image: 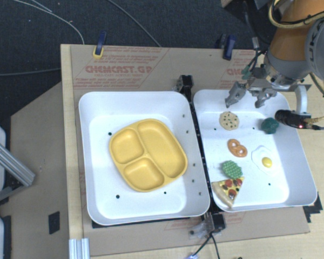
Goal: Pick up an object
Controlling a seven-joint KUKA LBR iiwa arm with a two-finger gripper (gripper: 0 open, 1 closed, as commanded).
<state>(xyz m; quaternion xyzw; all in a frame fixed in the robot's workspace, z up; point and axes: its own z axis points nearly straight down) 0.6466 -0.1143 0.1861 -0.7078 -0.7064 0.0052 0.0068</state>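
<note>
My gripper (245,101) hangs over the far end of the right bin (299,177), its two fingers spread open with nothing between them. Just below it a chocolate-chip cookie (229,120) lies on the bin floor. A dark teal lump (269,125) sits to the right of the cookie. Further toward the front lie a pretzel (237,148), a fried egg (263,158), a green knobbly piece (232,169) and a pizza slice (228,190) at the front left corner.
The left bin (92,144) holds a yellow three-part plate (147,154). A black divider clamp (184,83) stands between the bins at the back. Blue clips (228,45) pin the cardboard at the far edge. A black cable part (291,117) overhangs the right bin's right rim.
</note>
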